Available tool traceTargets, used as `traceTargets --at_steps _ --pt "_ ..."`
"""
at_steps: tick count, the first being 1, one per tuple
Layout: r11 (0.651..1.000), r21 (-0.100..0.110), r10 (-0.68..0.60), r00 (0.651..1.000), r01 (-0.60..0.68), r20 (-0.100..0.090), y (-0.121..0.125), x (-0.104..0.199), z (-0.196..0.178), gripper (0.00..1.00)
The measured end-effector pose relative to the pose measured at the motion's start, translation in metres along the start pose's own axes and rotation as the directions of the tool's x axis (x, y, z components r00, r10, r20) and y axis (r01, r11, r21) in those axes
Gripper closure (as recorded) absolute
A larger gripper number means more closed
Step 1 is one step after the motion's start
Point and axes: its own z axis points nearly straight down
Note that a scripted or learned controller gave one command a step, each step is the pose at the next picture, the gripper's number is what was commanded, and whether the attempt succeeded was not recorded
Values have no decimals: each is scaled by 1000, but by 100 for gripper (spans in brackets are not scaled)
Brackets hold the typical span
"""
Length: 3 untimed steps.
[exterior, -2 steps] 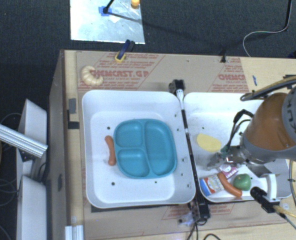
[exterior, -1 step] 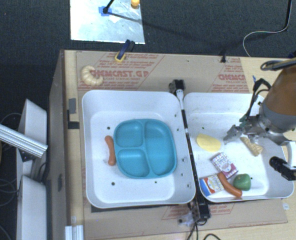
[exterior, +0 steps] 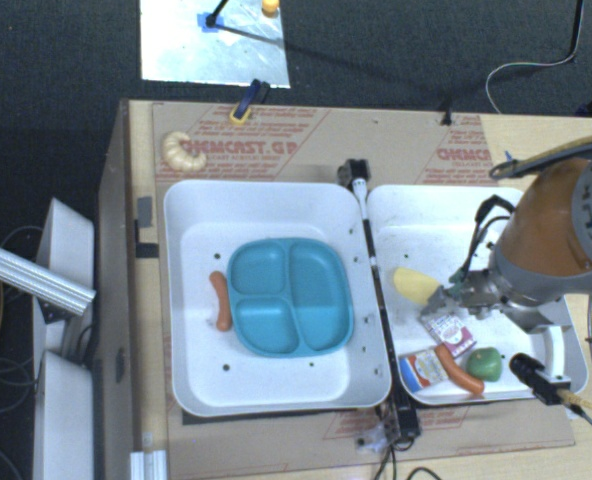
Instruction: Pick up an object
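Note:
In the right bin (exterior: 426, 213), my gripper (exterior: 446, 301) hangs low between a yellow banana-like piece (exterior: 413, 285) on its left and a small purple-and-white packet (exterior: 452, 334) just below it. Nothing is visibly held. Near the bin's front lie a white and red packet (exterior: 422, 369), an orange sausage (exterior: 461, 370) and a green round object (exterior: 486, 363). The left bin (exterior: 196, 218) holds a blue divided plate (exterior: 288, 296) with another orange sausage (exterior: 221, 301) beside its left edge.
The arm's orange band (exterior: 551, 230) and grey wrist cover the right bin's right side. A black divider bar (exterior: 368, 243) runs between the bins. On the cardboard behind them lie a pale curled object (exterior: 181, 150) and a blue and yellow tool (exterior: 247, 101).

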Motion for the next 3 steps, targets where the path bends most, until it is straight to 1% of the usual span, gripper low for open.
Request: traceTargets --at_steps 1,2,3 --pt "1000 -1 1 1000 -1 1 -18 -8 32 0" --pt "1000 -5 -1 1000 1 3 86 -65 -10 0" --pt "1000 0 1 1000 -1 0 14 -25 3 0"
